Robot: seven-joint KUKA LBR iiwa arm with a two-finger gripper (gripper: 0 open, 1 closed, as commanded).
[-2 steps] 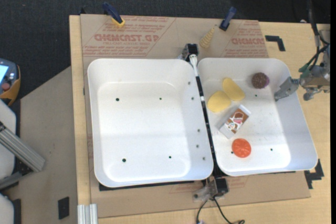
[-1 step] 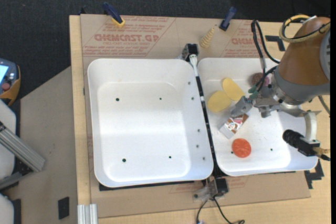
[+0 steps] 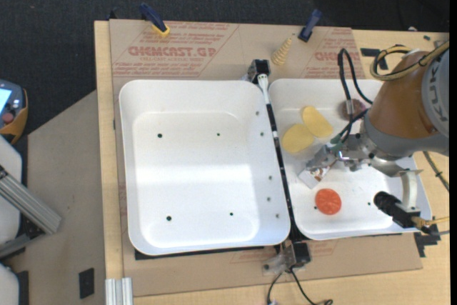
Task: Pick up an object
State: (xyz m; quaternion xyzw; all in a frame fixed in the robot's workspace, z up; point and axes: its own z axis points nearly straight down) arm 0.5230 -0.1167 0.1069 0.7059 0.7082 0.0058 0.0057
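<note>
In the right bin (image 3: 371, 228) lie two pale yellow pieces, one (image 3: 316, 120) toward the back and one (image 3: 296, 138) just in front of it, partly overlapping. An orange-red round piece (image 3: 328, 201) rests near the bin's front. My gripper (image 3: 321, 166) is low inside this bin, between the front yellow piece and the orange-red piece, just right of the divider between the bins. Nothing can be seen held in it. The arm's orange band (image 3: 400, 107) hangs over the right half of the bin and hides the floor beneath it.
The left bin (image 3: 143, 153) sits side by side with the right one. Both rest on a cardboard sheet (image 3: 200, 46) held by blue clamps (image 3: 153, 19) at its back edge. A black cable (image 3: 346, 78) loops over the right bin's back.
</note>
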